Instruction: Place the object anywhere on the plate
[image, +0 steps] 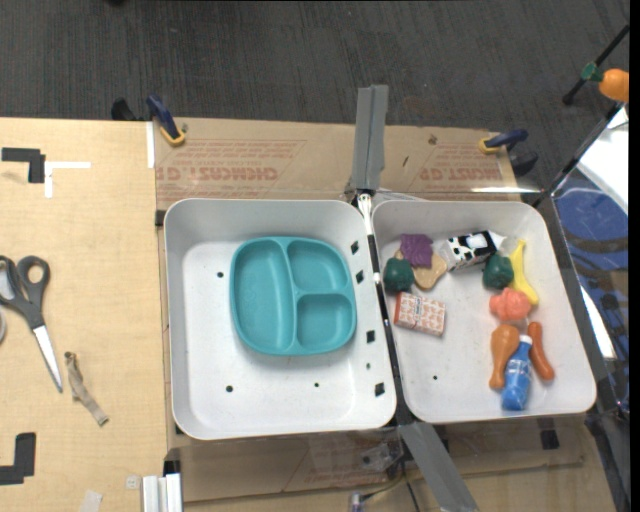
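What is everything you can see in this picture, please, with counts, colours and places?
bins: 2, white, side by side on the bench
plate: 1, teal, three compartments, left bin
toy foods: about ten, mixed colours, right bin's far and right parts
bottle: 1, blue, right bin's near right corner
scissors: 1, grey handles, bench at left
clamps: 2, blue and yellow, on the cardboard's far edge

A robotics lab or test workshop. Two white bins (190, 400) sit side by side on a desk (80, 200) covered with cardboard sheets (250, 160) held by spring clamps (168, 122). Scissors (30, 300) and black tape marks (25, 160) lie on the wood. Dark carpet (250, 50) lies beyond, and toy food (508, 305) fills one bin.
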